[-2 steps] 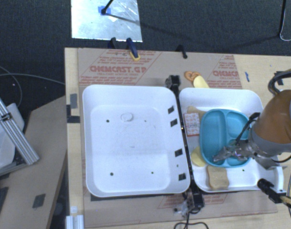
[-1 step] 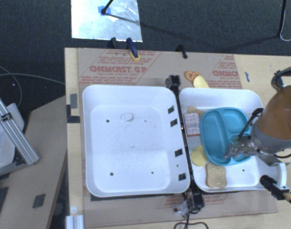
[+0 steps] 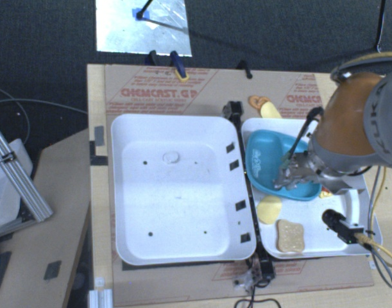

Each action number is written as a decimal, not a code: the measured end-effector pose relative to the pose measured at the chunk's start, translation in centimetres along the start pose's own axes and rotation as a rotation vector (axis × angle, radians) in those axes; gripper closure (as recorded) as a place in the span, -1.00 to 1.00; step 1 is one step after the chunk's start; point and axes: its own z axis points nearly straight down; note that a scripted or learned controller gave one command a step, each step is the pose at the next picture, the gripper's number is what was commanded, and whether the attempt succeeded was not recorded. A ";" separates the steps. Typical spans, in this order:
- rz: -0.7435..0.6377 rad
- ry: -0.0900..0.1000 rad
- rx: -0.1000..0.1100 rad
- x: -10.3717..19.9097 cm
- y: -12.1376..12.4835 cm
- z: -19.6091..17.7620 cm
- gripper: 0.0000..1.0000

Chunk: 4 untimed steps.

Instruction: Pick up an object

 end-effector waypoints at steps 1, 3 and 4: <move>-0.006 0.006 0.005 6.8 -2.6 -0.2 1.00; 0.003 0.004 0.006 8.4 2.6 -4.9 1.00; -0.002 0.005 0.005 10.8 2.4 -5.0 1.00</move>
